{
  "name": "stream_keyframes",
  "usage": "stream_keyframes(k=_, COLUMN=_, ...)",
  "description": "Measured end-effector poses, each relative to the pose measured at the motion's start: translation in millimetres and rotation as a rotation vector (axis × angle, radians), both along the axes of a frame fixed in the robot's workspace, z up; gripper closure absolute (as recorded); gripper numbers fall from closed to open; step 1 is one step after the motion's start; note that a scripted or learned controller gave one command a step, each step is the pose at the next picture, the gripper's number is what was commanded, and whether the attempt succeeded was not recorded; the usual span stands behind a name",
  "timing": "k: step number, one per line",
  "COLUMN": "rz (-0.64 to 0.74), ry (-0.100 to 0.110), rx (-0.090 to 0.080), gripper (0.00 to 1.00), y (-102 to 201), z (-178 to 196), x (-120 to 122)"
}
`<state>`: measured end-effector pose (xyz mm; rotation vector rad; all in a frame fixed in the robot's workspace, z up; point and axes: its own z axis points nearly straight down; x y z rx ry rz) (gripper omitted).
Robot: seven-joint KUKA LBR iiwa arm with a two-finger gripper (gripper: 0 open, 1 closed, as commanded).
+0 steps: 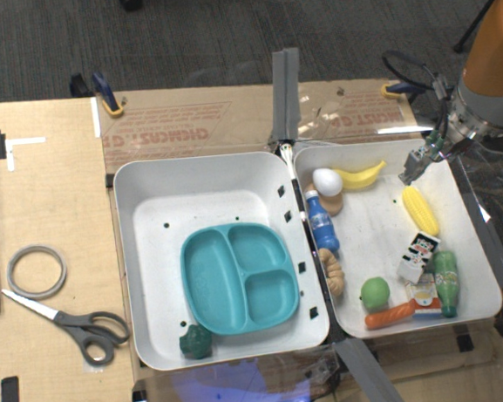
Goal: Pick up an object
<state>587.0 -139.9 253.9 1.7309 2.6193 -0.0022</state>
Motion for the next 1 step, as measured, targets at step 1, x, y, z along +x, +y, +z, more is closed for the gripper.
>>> stream_keyframes(k=1, rz=0.103, ry=0.003, rx=0.002, gripper=1.0, y=16.5, z=-139.9, x=-30.1)
